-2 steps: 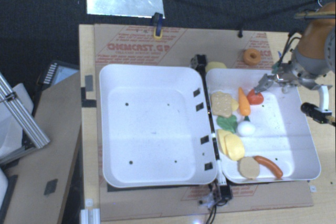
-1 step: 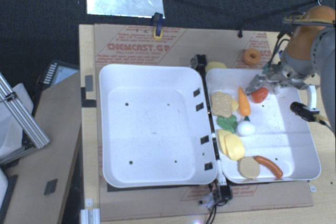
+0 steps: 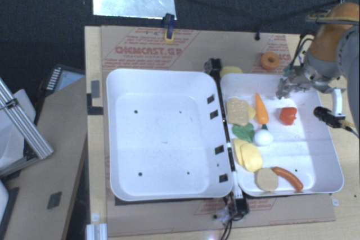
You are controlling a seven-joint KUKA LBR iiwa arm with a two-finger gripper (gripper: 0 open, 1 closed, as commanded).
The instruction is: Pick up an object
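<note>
Likeliest target: red block, squat and chunky, with no marked long axis. Rests on the floor of the right bin, in its far half, standing free of the other toys.

Directly beyond the red block, toward the far rim: gripper, pointing down at the bin floor. Hangs close to the red block but not over it, and pinches nothing visible. Too small and blurred here to judge whether spread or pressed together, or how high above the floor.

Hence the deciding relation: lies a short way nearer the camera than the gripper, almost straight along that line. Calls, by this reading, for a small shift toward the near rim before any descent; needs no particular wrist turn, given so squat a shape.

Left of the red block: carrot, long axis running from far to near, close enough to be nudged by a careless approach. Farther left: bread slice. Left and nearer the camera: white egg. Well nearer the camera: sausage. Beyond the red block and outside the bin: doughnut. Far to the left: left bin.
</note>
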